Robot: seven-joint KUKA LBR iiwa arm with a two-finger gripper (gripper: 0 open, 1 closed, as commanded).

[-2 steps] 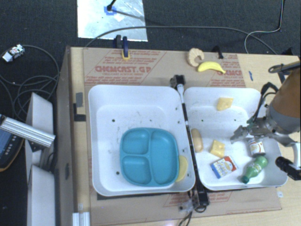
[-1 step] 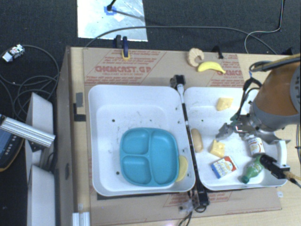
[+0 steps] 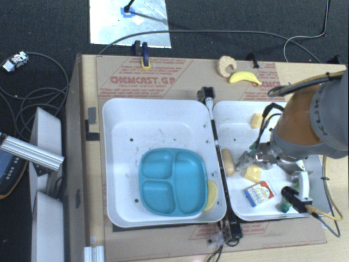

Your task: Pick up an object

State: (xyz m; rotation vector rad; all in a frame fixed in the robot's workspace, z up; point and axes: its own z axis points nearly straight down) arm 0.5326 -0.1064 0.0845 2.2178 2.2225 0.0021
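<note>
— Any writing you can read?
— "CHEMCAST GP" in red on the bench board [image 3: 143,79].
— And your gripper [image 3: 255,158]?
— Low in the right bin [image 3: 240,116], just above a pale yellow block [image 3: 252,173]; its grasp I cannot tell.
</note>
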